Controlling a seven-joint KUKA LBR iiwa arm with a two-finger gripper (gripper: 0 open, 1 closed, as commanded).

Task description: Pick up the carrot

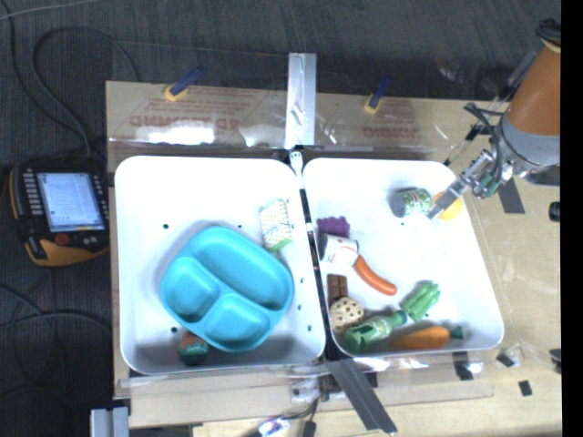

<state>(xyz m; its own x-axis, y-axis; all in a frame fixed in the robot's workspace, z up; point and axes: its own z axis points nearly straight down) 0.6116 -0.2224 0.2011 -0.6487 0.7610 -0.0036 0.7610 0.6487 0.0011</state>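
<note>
While the arm (536, 98) reaches in from the right, its gripper (475, 182) sits over the upper right rim of the right bin (474, 244); whether the pincer is spread or pressed together cannot be told at this resolution, and nothing is seen between its tips. Just left of the gripper, a small grey-green can (412, 202) lies on its side on the bin floor, with a yellow piece (446, 204) between can and gripper.

The carrot (421, 338) lies flat along the lower wall of the right bin, well apart from the gripper, its green top toward the right corner. Touching its left end is a green toy vegetable (383, 324). A second, smaller orange piece (374, 276) rests near the bin's centre-left, beside a purple item (332, 227) and a white one (339, 255). A round cookie (345, 311) and a chocolate bar (336, 289) sit by the divider.

The left bin (137, 244) carries a blue sectioned plate (226, 287), a pale corn-like item (275, 223) at its upper right, and a small dark toy (192, 347) at its lower edge.
</note>
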